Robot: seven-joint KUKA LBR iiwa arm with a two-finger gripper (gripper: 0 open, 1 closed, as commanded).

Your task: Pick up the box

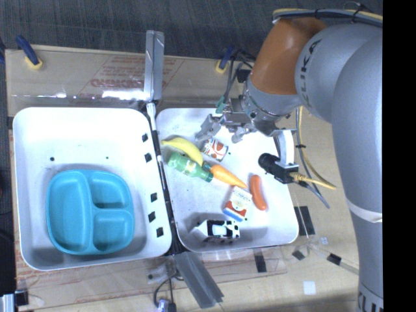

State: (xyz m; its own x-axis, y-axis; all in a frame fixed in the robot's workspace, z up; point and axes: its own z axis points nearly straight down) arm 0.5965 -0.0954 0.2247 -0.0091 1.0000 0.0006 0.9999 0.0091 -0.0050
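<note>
Two bins: I see the box (238,205) lying in the right bin (286,229), beside the sausage (259,192).
End effector (224,128): fingers spread apart, nothing held.
Relation: box lies nearer me than it, beyond the carrot (227,175).

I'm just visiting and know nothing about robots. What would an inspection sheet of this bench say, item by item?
Surface: two shallow white bins, left bin, right bin, side by side on a bench.
Job's things: small red-and-white carton box lying in the right bin.
Clutter: yellow banana, green bottle, orange carrot, red sausage, black-and-white cow toy, small red-and-white item; blue divided plate in the left bin.
Grippers: gripper over the right bin's far end, nothing seen held.
Cables: yellowish cable beside the arm.
Surroundings: blue clamps; dark floor.
</note>
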